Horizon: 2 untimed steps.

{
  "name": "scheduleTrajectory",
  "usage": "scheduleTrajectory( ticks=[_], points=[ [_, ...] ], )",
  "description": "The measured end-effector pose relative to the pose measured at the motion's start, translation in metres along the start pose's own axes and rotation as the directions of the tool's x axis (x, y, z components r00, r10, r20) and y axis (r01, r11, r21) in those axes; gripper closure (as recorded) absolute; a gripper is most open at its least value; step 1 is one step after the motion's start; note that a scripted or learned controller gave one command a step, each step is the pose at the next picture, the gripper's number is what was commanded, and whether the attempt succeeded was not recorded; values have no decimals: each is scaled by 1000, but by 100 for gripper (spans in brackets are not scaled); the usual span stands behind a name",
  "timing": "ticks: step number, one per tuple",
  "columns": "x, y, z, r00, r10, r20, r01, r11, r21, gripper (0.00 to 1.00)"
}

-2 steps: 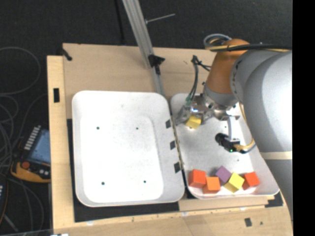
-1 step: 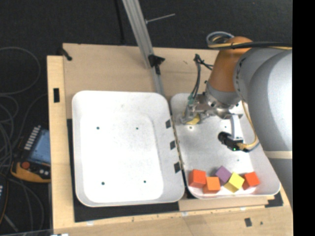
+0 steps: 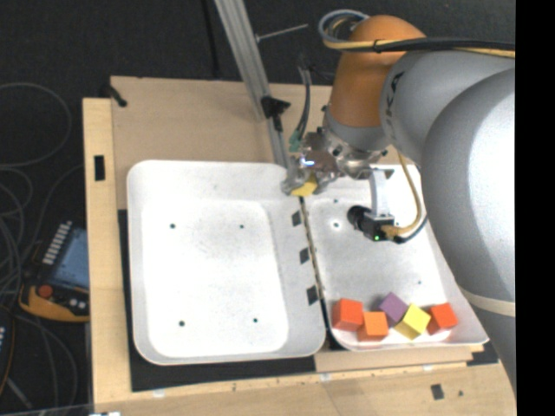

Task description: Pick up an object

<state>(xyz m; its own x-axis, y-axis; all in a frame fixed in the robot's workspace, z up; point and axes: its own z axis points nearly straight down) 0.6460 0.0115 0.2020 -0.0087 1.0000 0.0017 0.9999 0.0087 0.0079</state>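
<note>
My gripper (image 3: 303,185) hangs over the far end of the divider between the two bins, below the orange wrist band (image 3: 364,68). A small yellow block (image 3: 302,191) shows between its fingertips, lifted above the bin floor, and the fingers are shut on it. In the right bin (image 3: 347,250), several blocks lie along the near edge: a red-orange one (image 3: 349,312), an orange one (image 3: 375,323), a purple one (image 3: 394,306), a yellow one (image 3: 415,320) and another red-orange one (image 3: 443,315).
The left bin (image 3: 208,258) lies beside the right one. A slanted metal rail (image 3: 247,59) rises behind the gripper. The grey arm body (image 3: 468,163) covers the right bin's far right side. A handheld controller (image 3: 56,276) lies off the bench at the left.
</note>
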Motion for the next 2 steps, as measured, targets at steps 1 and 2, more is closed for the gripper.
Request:
scheduleTrajectory(
  ticks=[1, 2],
  points=[
    [37, 15, -110, 1000, 3, 1, -3, 1000, -1, 100],
    [35, 14, -104, 1000, 3, 4, -3, 1000, 8, 0]
  ],
)
